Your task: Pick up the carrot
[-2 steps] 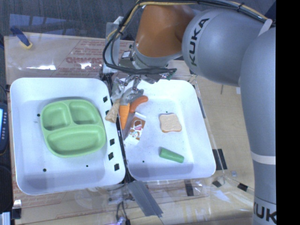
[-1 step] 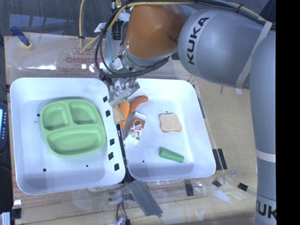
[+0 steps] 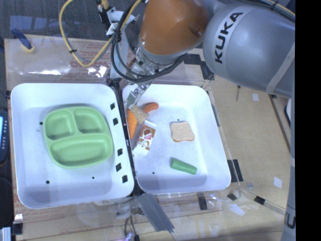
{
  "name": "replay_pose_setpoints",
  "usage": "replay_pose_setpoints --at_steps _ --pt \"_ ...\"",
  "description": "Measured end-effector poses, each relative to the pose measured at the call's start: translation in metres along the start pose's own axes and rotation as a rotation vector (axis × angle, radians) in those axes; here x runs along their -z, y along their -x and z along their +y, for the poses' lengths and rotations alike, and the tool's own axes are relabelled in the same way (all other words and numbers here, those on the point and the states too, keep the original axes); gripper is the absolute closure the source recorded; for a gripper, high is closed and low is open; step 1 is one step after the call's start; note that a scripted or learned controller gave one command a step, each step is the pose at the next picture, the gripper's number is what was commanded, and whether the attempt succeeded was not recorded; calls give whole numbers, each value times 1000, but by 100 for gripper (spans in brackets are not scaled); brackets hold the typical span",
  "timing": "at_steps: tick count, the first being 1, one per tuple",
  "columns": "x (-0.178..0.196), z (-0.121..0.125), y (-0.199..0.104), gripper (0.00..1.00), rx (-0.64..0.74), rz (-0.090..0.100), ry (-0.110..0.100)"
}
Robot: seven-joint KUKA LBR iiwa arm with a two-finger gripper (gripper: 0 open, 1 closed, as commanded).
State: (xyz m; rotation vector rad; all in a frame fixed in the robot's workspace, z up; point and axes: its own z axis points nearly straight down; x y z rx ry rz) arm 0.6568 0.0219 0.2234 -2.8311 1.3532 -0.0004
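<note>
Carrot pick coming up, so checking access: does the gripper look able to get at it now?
Probably yes: the gripper hangs just above the carrot, though a brown piece lies on its top end and a packet crowds beside.

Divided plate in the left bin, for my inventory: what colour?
Light green, plainest in the camera view.

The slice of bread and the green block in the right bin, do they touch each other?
Apart. The camera view shows bare white bin floor between the slice of bread and the green block, which lies nearer the front wall.

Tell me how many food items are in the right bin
5: a carrot by the left wall, a sausage above it, a packet beside the carrot, toast mid-bin, a green piece nearer the front. The hand may hide more.
</note>
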Motion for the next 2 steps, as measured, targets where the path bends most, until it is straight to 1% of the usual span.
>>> replay_pose_setpoints --at_steps 1,2 --pt "-33 13 102 100 181 -5 7" --pt "40 -66 139 100 110 1 -1"
